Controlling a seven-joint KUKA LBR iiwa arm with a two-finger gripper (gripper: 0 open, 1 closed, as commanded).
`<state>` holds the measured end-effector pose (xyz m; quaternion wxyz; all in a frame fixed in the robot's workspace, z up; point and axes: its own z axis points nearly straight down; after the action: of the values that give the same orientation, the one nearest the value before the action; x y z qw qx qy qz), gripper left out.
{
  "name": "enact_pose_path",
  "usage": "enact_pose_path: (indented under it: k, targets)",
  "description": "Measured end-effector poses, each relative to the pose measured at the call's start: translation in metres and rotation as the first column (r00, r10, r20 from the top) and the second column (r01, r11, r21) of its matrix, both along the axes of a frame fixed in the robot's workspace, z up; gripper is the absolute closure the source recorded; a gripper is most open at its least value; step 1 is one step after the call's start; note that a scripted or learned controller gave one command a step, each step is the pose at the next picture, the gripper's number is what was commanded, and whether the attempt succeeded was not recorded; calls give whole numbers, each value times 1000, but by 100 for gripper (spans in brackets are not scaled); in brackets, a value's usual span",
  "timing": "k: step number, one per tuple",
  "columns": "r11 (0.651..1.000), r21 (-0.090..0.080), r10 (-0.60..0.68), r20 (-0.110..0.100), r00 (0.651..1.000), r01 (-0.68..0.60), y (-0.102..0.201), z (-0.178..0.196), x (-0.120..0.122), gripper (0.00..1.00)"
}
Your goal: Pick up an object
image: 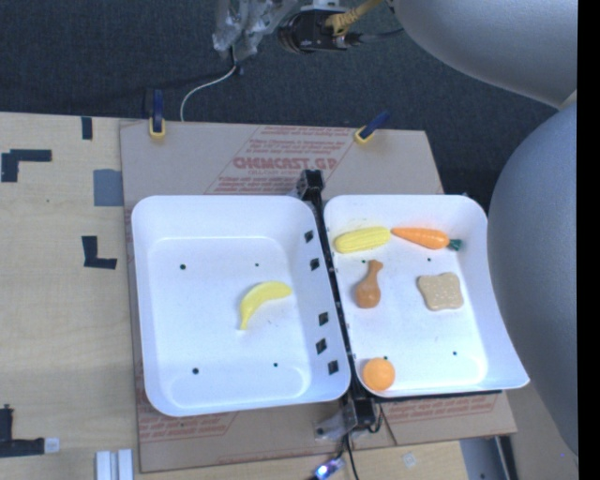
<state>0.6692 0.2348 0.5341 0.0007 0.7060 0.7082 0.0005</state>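
A yellow banana [262,300] lies alone in the left bin [159,234], near its middle. The right bin [473,225] holds a yellow corn cob [361,240], an orange carrot [422,237], a brown drumstick [368,284], a tan slice of bread [440,292] and an orange fruit [378,374] at its near edge. My gripper [246,23] is at the top edge of the view, beyond the bins and high over the dark floor, far from every object. Nothing is seen in it.
The grey arm [525,56] sweeps across the top right corner and down the right side. A black divider [323,281] joins the two bins. Both bins rest on a cardboard sheet [281,159] clamped at its far edge.
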Motion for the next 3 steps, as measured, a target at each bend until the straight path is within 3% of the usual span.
enact_pose_path:
  k: [1,2,3]
  targets:
    - [1000,0,1,-3,1000,-1,0,10,-1,100]
    - [1000,-1,1,-3,1000,-1,0,10,-1,0]
    - [1000,0,-2,-5,1000,2,-2,0,-10,0]
